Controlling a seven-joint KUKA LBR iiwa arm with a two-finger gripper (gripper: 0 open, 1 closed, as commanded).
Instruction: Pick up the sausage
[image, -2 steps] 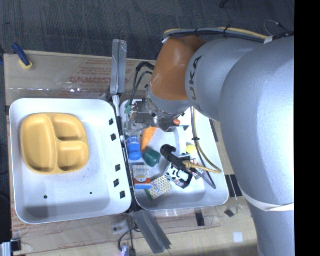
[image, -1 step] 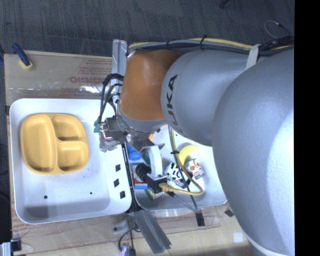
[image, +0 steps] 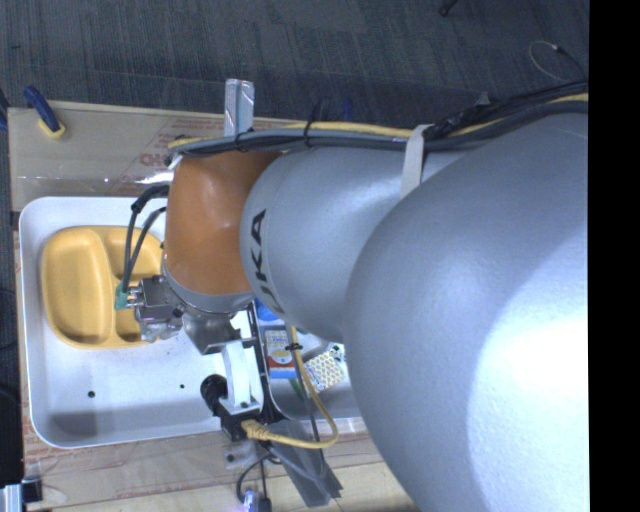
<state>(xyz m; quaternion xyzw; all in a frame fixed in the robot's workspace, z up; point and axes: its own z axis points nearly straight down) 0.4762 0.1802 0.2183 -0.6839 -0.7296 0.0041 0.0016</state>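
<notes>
The grey arm (image: 420, 280) with its orange band (image: 205, 225) covers much of the left white bin (image: 60, 410). A yellow bowl-like object (image: 75, 285) lies inside that bin, left of the wrist. Sausage and gripper: hidden, cannot tell.

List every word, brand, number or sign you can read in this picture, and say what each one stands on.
"KA", black letters, the visible end of a brand name on the grey robot arm beside its orange band.
Print on the small blue and white package below the arm: too small and blurred to read.
Faint reddish marks on the wooden bench top near the white bin: too blurred to read.
</notes>
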